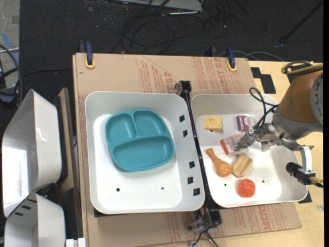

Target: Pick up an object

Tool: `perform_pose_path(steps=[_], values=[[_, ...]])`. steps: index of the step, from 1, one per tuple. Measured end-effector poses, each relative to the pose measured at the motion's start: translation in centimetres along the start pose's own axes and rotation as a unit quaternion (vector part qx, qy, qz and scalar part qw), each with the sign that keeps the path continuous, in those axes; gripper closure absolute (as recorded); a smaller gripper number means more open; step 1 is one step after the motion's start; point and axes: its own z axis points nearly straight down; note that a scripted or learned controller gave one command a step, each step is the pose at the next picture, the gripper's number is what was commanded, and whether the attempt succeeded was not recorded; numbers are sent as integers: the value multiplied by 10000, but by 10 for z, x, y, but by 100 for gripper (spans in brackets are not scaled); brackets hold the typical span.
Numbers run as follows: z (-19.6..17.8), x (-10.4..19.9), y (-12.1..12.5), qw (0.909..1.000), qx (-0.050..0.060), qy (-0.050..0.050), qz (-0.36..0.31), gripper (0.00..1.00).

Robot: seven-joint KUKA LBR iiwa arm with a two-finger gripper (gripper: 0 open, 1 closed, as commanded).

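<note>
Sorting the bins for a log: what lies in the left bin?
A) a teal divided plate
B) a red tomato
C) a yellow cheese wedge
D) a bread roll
A: the teal divided plate lies in the left bin; the tomato, cheese wedge and bread roll are in the right bin.

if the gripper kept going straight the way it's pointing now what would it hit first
The gripper points left across the right bin, and the red-and-white packet lies right at its tip, so it would probably meet that first. Its height above the packet is hard to judge from this slanted view.
</note>
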Motion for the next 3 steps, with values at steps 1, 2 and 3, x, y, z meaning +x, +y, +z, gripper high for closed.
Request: perform_pose_path(steps=[1,2,3], values=[[-15,0,3,10000,-42,-14,-11,100],[-58,-2,7,10000,-16,-23,-23,100],[-120,2,4,10000,-24,-24,-29,100]])
